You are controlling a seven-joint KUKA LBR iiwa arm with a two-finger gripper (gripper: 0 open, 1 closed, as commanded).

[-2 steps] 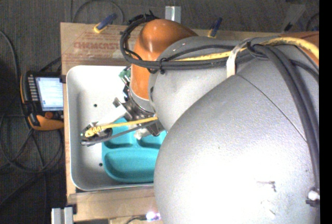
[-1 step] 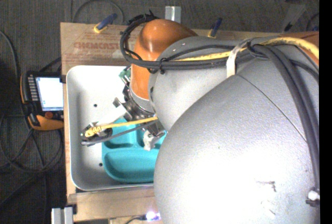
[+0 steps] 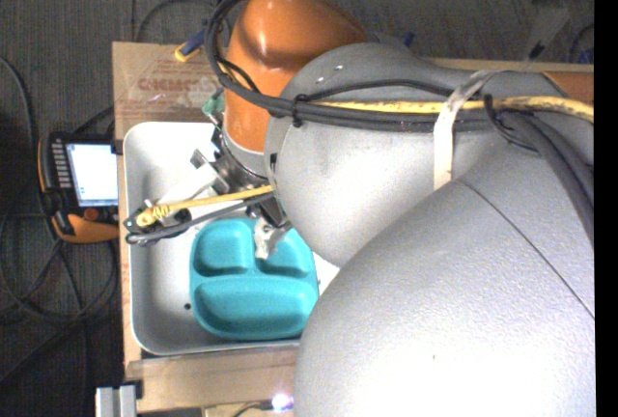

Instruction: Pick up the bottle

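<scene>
My gripper hangs low over the left white bin, just above the top edge of a teal divided tray that lies in the bin's front half. The grey arm with its orange band reaches in from the right and covers the bin's right side and everything beyond it. What lies under the arm is hidden. Nothing can be made out in the gripper.
Bare white bin floor shows at the left wall and far left corner. A hand-held control pendant with a lit screen lies on the floor left of the bench, and cables trail across the floor.
</scene>
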